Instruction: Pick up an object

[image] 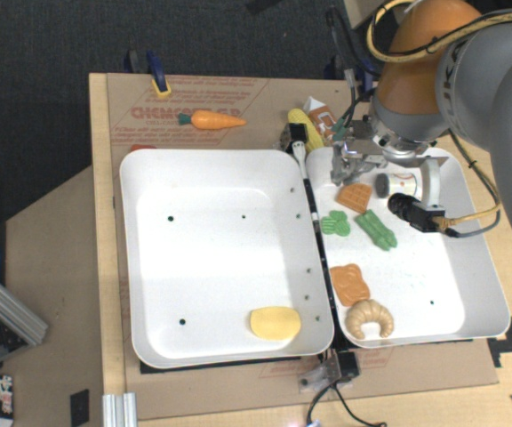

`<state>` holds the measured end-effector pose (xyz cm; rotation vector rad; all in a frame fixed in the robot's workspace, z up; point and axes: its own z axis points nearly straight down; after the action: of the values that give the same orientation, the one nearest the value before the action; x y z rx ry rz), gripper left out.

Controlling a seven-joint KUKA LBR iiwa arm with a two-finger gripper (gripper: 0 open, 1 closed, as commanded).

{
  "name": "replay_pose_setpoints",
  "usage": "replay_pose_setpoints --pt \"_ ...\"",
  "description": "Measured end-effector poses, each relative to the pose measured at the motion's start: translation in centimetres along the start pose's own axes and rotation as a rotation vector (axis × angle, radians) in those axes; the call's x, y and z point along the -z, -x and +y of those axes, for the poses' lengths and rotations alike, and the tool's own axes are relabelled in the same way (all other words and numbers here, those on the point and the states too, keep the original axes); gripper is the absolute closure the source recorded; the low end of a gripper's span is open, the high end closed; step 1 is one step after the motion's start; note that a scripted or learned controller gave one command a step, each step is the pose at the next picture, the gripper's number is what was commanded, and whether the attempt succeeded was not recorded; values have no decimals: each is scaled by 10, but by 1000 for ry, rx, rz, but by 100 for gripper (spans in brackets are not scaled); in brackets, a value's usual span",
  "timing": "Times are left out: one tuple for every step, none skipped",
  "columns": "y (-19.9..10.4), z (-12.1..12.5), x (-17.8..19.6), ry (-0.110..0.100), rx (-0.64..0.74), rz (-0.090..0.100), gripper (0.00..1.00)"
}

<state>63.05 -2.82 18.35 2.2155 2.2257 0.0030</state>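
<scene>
Right bin: you have five toy foods; left bin: one.
Gripper sits just above the flat orange cracker-like piece; jaw state can't be told.

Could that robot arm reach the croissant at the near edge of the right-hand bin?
Probably yes. The croissant lies in the open in the right bin, touching only an orange waffle piece behind it. The gripper hangs over the same bin's far end, with nothing between.

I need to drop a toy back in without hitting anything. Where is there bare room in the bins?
The left bin is bare apart from the yellow piece near its front edge. The right bin is crowded along its left side and under the tool; its front right is free.
</scene>
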Motion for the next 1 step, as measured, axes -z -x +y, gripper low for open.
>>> replay_pose_setpoints --pt "5 20 259 21 -3 -3 100"
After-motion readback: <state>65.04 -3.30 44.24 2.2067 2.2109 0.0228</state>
